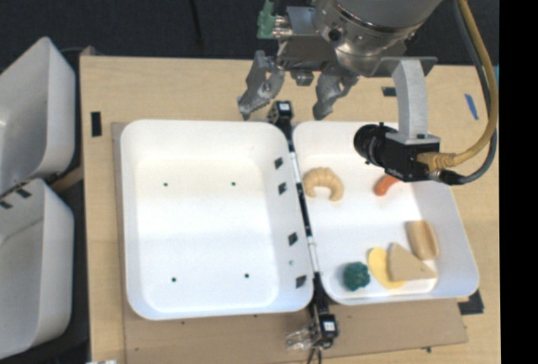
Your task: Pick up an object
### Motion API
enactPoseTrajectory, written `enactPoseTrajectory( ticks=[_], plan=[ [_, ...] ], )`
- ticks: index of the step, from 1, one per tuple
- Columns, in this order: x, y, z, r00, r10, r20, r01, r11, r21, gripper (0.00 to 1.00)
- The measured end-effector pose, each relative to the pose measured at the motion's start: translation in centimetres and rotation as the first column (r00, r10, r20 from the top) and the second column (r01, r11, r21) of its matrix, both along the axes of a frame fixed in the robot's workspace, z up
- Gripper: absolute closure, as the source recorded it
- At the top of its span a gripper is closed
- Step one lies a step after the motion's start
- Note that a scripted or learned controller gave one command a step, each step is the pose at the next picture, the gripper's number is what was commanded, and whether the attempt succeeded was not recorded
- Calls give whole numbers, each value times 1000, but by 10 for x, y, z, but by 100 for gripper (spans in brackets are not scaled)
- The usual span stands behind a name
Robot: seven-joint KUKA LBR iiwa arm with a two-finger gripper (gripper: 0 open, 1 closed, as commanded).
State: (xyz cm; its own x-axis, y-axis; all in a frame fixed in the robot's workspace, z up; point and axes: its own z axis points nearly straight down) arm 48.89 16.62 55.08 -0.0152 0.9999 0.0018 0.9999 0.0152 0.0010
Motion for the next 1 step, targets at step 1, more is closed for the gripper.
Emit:
enactPoseTrajectory(
  ticks=[1],
  plan=[
    [0, 59, 0, 1000, -6, 0, 6, 1000, -1, 0]
  ],
)
